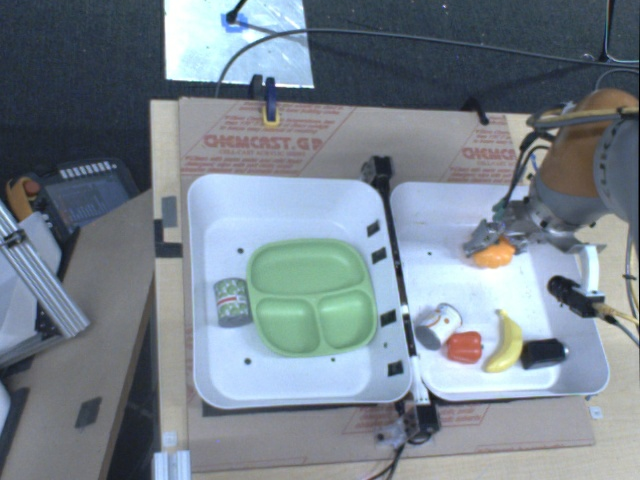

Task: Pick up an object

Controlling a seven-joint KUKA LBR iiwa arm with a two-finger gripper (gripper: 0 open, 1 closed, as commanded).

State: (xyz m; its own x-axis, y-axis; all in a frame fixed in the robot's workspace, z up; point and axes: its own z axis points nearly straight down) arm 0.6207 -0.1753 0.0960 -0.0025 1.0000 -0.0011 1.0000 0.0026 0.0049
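Note:
My gripper (486, 236) reaches in from the right and sits low over the upper middle of the right bin (440, 213). An orange fruit-like object (495, 257) lies right at its tip, touching or just under it; I cannot tell whether it is held. Toward the bin's front lie a yellow banana (505, 341), a red pepper-like object (463, 347), a small white and grey object (438, 323) and a black block (543, 353).
The left bin (215, 218) holds a green divided plate (305, 296) and a small can (231, 301) standing to its left. A black divider (388, 258) runs between the bins. The arm's grey and orange body (590, 163) hangs over the right bin's far right corner.

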